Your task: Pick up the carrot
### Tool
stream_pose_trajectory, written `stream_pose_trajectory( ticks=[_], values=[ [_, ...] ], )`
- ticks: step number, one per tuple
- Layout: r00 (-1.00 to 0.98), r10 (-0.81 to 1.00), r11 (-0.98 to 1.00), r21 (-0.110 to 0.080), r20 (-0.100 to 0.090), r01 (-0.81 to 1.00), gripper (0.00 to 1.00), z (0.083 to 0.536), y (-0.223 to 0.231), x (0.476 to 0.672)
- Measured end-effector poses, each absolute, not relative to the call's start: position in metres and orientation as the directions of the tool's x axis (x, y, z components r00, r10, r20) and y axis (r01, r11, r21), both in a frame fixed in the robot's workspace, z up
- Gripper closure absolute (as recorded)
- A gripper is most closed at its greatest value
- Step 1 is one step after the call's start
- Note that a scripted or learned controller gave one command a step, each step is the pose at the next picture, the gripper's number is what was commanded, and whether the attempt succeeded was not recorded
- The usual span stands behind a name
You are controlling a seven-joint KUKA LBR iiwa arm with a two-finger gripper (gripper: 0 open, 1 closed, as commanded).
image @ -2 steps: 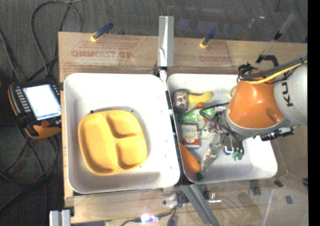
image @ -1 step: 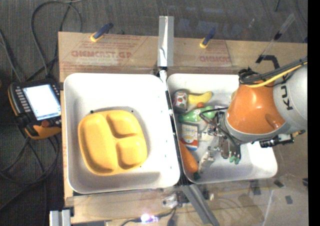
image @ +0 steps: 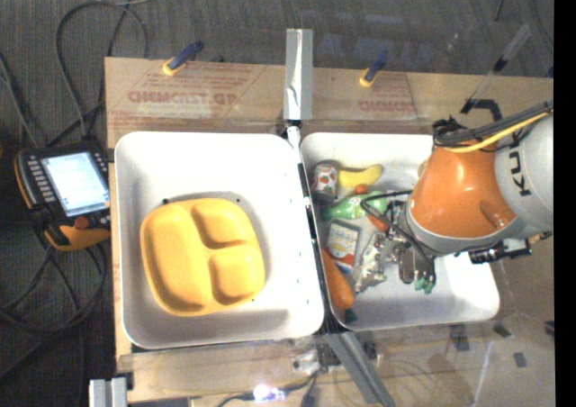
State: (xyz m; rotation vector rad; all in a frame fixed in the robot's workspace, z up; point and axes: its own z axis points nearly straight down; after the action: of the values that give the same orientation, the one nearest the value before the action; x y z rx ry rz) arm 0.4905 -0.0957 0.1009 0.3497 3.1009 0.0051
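Observation:
The carrot [image: 337, 284] is a short orange piece lying near the front left corner of the right bin [image: 468, 302], close to the wall between the two bins. My gripper [image: 373, 263] hangs low over the right bin, just right of and slightly behind the carrot, among the cluttered items. The orange band of the arm [image: 454, 196] looms over the bin's right half and hides what lies under it. I see nothing clearly held.
Behind the carrot lie a packet [image: 342, 239], a green item [image: 347, 209], a yellow banana [image: 360, 177] and a small can [image: 325, 180]. A yellow divided plate [image: 203, 255] sits in the left bin [image: 135, 162]. A teach pendant [image: 65, 185] rests off the bench at left.

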Motion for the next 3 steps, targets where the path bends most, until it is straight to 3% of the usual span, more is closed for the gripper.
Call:
stream_pose_trajectory(
  ticks=[1,2,3],
  values=[
    [-0.907,0.422,0.907,0.001,0.000,0.422,1.00,0.181,-0.125,0.501],
    [-0.956,0.293,0.956,0.001,-0.001,0.293,1.00,0.226,-0.064,0.497],
    [-0.994,0.109,0.994,0.002,-0.001,0.109,1.00,0.229,0.042,0.534]
  ],
)
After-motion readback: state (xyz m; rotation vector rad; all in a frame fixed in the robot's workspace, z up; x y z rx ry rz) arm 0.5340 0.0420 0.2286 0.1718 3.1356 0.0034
